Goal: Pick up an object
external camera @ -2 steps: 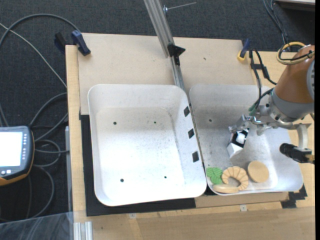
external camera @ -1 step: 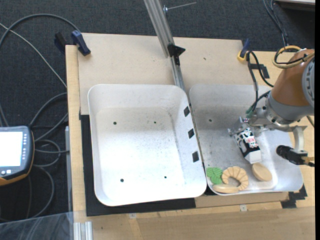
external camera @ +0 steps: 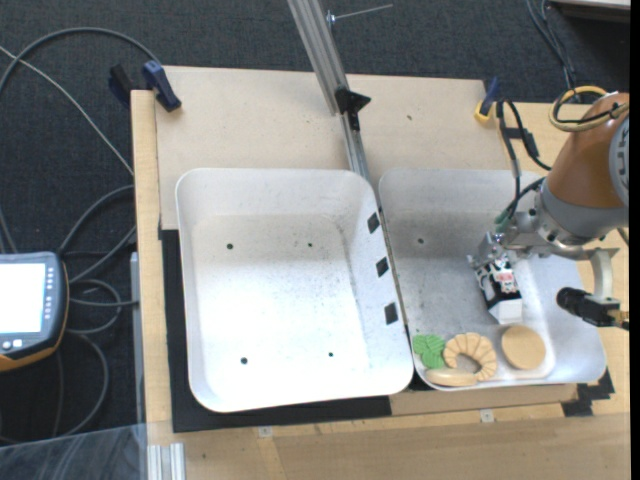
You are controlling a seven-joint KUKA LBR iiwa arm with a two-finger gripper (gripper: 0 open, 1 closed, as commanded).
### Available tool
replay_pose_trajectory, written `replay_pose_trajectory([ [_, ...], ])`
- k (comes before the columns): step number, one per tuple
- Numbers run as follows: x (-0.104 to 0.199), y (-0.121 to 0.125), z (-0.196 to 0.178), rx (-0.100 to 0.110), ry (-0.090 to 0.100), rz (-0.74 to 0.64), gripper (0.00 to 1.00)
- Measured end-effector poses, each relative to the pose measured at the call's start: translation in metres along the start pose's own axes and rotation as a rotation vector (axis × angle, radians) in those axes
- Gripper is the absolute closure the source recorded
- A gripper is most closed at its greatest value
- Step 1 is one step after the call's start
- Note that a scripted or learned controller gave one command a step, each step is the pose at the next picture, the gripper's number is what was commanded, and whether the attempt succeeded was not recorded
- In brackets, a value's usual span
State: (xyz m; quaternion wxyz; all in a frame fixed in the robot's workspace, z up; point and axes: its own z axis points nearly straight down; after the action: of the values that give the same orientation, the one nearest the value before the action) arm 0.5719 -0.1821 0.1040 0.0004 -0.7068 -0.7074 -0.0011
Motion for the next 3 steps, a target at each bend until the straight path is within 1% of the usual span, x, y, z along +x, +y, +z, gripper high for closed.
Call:
replay_pose_trajectory([
  [1,-0.001,-0.008,-0.051,-0.005,-0.004,0.001,1.0],
  [2,-0.002,-0.009,-0.116,-0.008,-0.005,0.0,1.0],
  [3,-0.002,-0.008,-0.141,-0.003,-0.003,-0.001,1.0],
])
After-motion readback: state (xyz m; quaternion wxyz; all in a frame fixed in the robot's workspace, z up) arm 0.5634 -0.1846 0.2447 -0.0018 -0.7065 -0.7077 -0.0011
